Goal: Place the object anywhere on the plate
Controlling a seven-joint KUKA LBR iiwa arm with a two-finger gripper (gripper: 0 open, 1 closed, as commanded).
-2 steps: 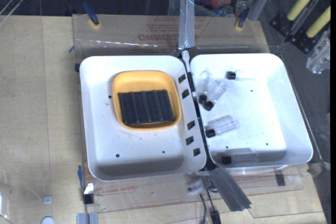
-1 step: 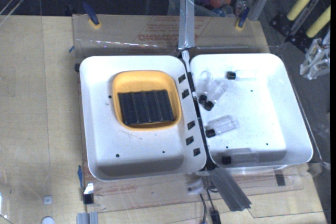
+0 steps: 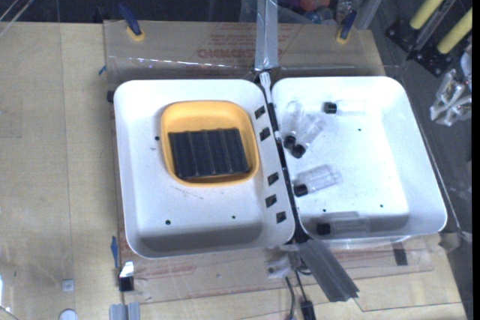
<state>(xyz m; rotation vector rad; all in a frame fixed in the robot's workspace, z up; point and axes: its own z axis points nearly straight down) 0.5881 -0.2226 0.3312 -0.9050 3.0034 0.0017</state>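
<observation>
tool (image 3: 450, 97) cut off at right edge; clear vials (image 3: 315, 177) too faint for count

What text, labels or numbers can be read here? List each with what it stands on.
No text can be read for certain.
Faint red printing on the clear sheet behind the bins: too blurred to read.
Yellow plate, its dark ridged insert and the clear vials: no lettering.
</observation>
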